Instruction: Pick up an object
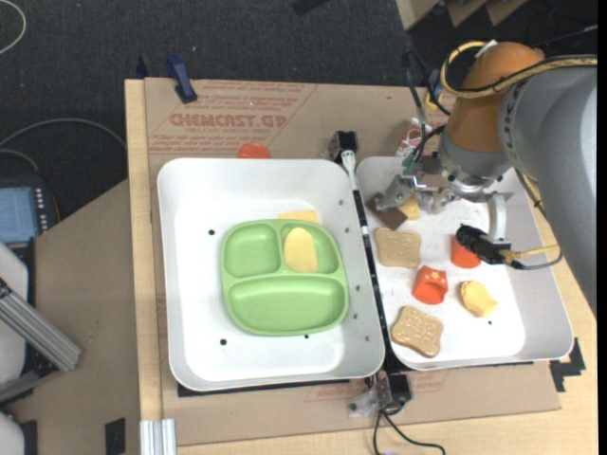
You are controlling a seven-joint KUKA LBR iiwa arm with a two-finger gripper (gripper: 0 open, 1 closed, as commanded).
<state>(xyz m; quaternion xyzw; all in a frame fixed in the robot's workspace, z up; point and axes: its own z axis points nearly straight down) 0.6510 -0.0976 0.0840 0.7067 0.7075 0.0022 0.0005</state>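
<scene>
The right bin (541,344) is holding several small food-like objects: a tan toast-shaped piece (397,246) near its left wall, a red piece (432,285) just below and right of it, a yellow piece (476,298) further right, another toast-shaped piece (417,330) at the near edge, and an orange piece (466,254) partly covered by a black part of the tool. The gripper (394,205) is reaching low over the far-left corner of this bin, next to a small yellowish piece (411,212), and whether the claw is apart or together cannot be told here. No object is showing between the claw's tips. To do this step well, the arm should probably be choosing one piece that is lying apart from the others, such as the upper toast, centring over it and descending straight, because the wall and the close neighbours could be spoiling the grasp. In the left bin (190,254), a green divided plate (275,301) is carrying a pale yellow piece (301,249).
</scene>
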